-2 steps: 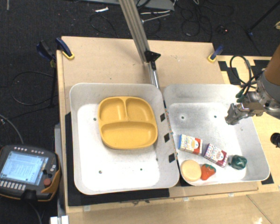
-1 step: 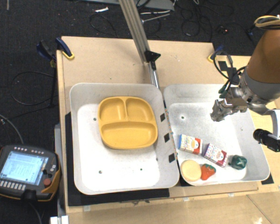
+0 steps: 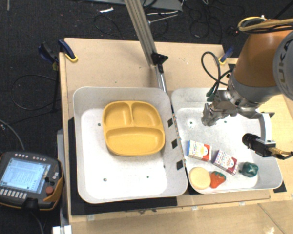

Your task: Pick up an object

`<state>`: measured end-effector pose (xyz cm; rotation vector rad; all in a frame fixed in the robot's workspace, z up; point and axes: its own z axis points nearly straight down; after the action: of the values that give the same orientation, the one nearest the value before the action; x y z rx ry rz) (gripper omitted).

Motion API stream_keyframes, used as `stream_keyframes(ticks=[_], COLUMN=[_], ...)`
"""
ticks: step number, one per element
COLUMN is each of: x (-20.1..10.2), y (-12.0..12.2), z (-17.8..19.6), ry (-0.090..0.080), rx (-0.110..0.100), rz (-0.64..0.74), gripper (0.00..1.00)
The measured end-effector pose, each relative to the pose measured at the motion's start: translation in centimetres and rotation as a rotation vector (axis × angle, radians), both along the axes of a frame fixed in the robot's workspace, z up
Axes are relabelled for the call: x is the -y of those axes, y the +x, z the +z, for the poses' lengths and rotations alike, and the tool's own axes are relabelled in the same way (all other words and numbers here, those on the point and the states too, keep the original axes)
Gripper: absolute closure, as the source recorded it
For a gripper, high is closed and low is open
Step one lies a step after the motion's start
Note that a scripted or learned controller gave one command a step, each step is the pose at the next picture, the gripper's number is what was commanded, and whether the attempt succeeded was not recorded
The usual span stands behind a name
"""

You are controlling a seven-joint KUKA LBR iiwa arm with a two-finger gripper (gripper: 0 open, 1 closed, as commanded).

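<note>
The right bin (image 3: 185, 106) holds several small items along its near edge: a white carton with orange print (image 3: 198, 150), a white and red carton (image 3: 225, 161), a round beige cookie (image 3: 200, 178), a red strawberry-like piece (image 3: 218, 179) and a dark green lump (image 3: 249, 169). My gripper (image 3: 210, 116) hangs over the upper middle of that bin, above bare floor, well behind the cartons. Nothing shows between its fingers.
A yellow divided plate (image 3: 134, 128) lies in the left bin (image 3: 88, 145). A metal pole (image 3: 142, 26) slants down to the divider between the bins. A teach pendant (image 3: 24, 178) sits off the bench at lower left. Cables hang by my wrist.
</note>
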<state>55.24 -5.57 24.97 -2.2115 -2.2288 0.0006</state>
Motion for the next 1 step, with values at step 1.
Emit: stream_keyframes(ticks=[1], x=[-6.22], y=[0.76], z=[-1.13], ry=[0.001], rx=[0.0], rz=[0.0], gripper=[1.0])
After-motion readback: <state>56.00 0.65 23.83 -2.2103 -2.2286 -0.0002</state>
